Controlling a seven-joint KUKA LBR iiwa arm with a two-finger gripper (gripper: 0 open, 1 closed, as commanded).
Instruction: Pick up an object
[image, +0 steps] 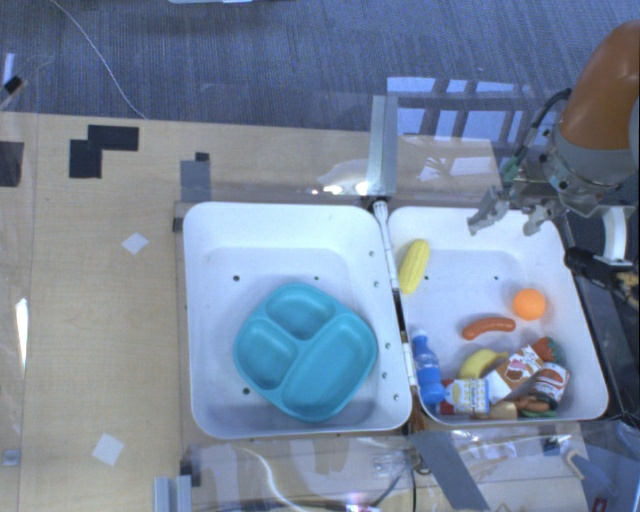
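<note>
The gripper (510, 217) is held open and empty above the right bin (588, 352) (near its far edge), where 1 corn cob (413, 265) is seen.

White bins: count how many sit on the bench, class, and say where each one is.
2. The left bin holds a blue divided plate; the right bin, touching it, holds toy food.
</note>
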